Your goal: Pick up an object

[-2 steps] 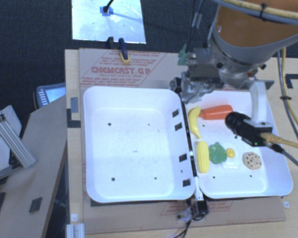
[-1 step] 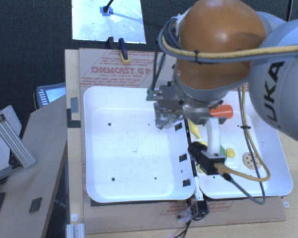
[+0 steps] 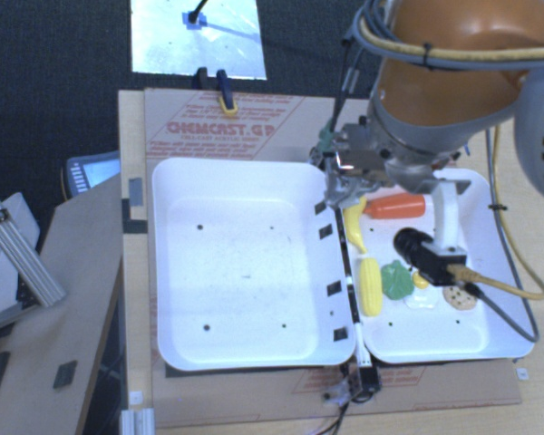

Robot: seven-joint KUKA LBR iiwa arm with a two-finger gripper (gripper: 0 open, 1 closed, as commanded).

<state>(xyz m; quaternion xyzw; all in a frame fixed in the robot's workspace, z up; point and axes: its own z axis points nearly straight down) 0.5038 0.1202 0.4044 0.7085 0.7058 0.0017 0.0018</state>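
Camera view: a yellow banana point(image 3: 353, 226) lies in the right bin point(image 3: 435, 343) by the divider, just beneath the gripper point(image 3: 343, 187); whether it is gripped cannot be told. An orange carrot point(image 3: 396, 207) lies beside it, yellow corn point(image 3: 369, 285) and a green piece point(image 3: 397, 280) below.

one marking can be read: the word "chemcast gp", printed in reddish-brown capitals on the tan protective sheet point(image 3: 245, 120) that lies under the two white bins, just above the top rim of the left bin point(image 3: 168, 243). smaller reddish print runs in slanted lines around that word and again along the sheet's lower edge under the bins, but it is too small and blurred to make out.
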